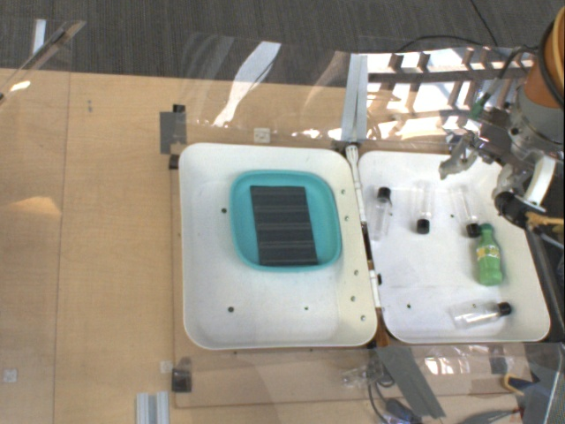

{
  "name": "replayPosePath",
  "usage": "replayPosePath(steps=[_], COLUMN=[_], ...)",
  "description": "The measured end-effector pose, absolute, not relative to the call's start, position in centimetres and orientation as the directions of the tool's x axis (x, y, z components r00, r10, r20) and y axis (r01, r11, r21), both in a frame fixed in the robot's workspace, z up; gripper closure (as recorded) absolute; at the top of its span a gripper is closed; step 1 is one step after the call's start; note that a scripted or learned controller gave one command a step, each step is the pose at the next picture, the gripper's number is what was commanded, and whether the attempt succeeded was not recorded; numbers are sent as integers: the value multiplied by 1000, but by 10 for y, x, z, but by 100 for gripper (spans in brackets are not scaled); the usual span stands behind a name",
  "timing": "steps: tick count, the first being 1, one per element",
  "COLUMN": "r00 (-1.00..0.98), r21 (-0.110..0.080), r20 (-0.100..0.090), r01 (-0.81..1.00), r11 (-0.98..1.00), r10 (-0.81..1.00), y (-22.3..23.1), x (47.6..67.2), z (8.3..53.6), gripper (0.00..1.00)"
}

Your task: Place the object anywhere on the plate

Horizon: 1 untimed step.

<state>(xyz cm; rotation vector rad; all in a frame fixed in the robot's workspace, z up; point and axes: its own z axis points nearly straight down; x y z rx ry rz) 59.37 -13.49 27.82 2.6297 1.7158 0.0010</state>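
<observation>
Camera view, items on bench. Arm (543,78): one, grey with orange band, cut off at the right edge; only its wrist end shows, over the far right corner of the right bin (441,321). Gripper (461,153): one, a small metallic part above that bin's far edge; whether it is apart or together cannot be told, too small and blurred. Bins: two, white, side by side. Left bin (265,321): holds one teal plate (328,228), near its far edge, with one dark ribbed mat (283,226) lying on the plate. Right bin contents: one green bottle (487,256) with dark cap, lying near the right edge, apart from the gripper; clear vials with black caps, hard to make out against the white, four counted: one (382,203) near the left edge, one (423,212) toward the middle, one (465,208) just beyond the bottle, very faint, one (481,312) near the front right corner.
</observation>
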Motion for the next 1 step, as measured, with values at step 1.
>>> replayPosePath(steps=[1], r00=[465], r21=[4], r20=[0], r01=[885], r11=[-465], r10=[885], y=[-190], x=[578], z=[299], gripper=[0])
